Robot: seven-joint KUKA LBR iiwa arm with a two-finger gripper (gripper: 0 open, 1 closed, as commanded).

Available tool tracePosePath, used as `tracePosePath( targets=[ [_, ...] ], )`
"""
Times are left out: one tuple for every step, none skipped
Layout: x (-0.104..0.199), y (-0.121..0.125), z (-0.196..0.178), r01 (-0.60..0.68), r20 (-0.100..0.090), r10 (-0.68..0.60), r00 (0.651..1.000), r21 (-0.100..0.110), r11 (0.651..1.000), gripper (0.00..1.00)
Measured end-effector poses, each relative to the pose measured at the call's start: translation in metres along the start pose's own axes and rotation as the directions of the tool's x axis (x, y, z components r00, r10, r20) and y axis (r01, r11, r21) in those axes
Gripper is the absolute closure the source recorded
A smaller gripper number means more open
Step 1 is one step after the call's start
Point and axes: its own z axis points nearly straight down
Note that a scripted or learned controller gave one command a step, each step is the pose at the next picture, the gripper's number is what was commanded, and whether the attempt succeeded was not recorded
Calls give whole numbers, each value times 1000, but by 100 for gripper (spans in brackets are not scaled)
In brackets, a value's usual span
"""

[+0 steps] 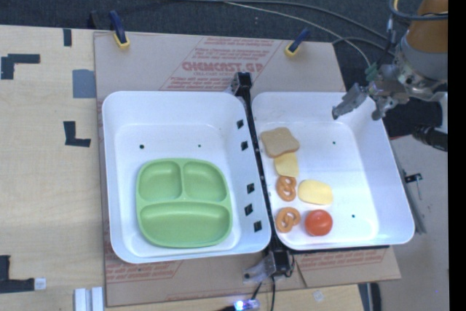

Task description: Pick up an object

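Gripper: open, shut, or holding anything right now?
Gripper: open, holding nothing, above the right bin's far right corner.

Arm (426, 18) cut off at right edge — claw (362, 104) fingers too blurred to read.

Two bins sit side by side. The left bin (116, 120) holds a divided plate (183, 202). In the right bin (364, 178), near the shared wall, lie a toast slice (279, 141), what may be cheese pieces (287, 164), two pretzels (286, 189) and a tomato (318, 223). The gripper (360, 104) hovers above that bin's far right corner.
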Motion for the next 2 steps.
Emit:
tracePosePath(
  targets=[
    [1,2,-9,4,3,-4,1000,-13,1000,0],
    [-5,-6,44,2,3,-2,1000,-8,1000,0]
  ],
)
